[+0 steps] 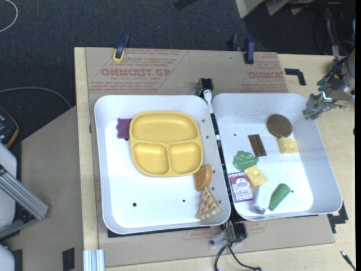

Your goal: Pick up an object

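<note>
My claw (313, 107) hovers at the upper right rim of the right bin (327, 168); I cannot tell its grip state. Nearest target: the brown disc (279, 125), just inside that rim. Risk: descending here clips the bin wall, or crowded items cause a miss.

We see the claw (313, 107) poised over the right bin's (321, 151) far right rim, nothing between its fingers. That bin holds a brown disc (279, 125), yellow blocks and green pieces; the left bin (113, 174) holds a yellow divided tray (166, 142).
</note>
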Robot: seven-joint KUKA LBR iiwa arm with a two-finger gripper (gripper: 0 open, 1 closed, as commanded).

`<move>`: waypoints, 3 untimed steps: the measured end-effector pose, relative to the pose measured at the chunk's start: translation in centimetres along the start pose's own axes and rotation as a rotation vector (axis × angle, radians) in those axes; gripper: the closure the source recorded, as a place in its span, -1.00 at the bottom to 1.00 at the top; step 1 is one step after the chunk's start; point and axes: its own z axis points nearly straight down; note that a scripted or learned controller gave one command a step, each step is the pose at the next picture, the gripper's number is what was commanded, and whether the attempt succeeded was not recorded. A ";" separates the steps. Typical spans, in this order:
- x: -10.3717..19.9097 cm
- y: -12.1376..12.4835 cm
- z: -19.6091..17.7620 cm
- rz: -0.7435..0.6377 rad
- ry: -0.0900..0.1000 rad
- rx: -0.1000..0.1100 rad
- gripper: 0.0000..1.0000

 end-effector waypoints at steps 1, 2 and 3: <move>5.5 -0.2 -0.5 -0.004 0.005 0.004 1.00; 11.7 -2.1 -0.2 -0.005 0.006 0.006 1.00; 14.7 -4.1 0.8 -0.001 0.005 0.007 1.00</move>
